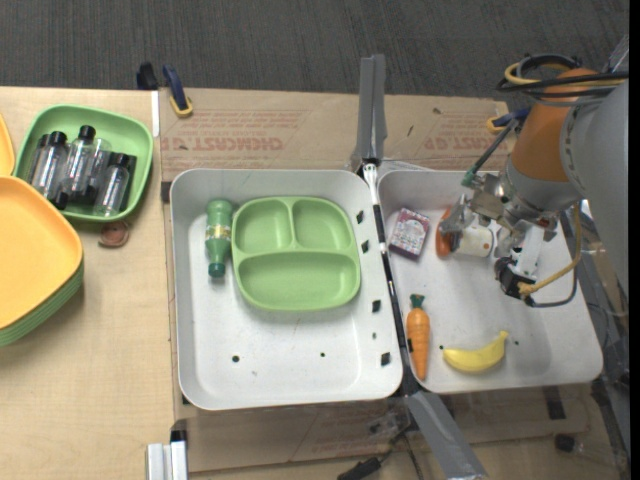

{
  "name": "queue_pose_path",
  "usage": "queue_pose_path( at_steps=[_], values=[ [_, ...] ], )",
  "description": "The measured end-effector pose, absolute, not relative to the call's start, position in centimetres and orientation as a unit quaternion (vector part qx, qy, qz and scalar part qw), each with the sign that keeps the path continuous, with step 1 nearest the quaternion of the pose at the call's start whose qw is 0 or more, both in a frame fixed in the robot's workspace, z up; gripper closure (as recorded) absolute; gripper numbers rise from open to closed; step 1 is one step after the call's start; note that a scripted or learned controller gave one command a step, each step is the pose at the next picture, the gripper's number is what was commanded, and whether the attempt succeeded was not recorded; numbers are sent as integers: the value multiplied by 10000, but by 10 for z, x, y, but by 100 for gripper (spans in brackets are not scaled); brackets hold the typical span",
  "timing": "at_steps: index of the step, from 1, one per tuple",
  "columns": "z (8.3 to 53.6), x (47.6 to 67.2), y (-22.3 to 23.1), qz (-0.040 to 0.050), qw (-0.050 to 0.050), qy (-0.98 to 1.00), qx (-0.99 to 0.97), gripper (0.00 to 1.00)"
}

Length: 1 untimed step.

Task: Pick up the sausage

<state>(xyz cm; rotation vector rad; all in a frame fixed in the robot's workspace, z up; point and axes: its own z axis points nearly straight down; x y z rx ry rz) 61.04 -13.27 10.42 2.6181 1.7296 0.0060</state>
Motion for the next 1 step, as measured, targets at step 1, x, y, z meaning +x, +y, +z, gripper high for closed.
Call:
queue_pose_path(
  at_steps=[1],
  values=[
    [103, 627, -170, 87, -135, 5504, 8347, 0]
  ],
)
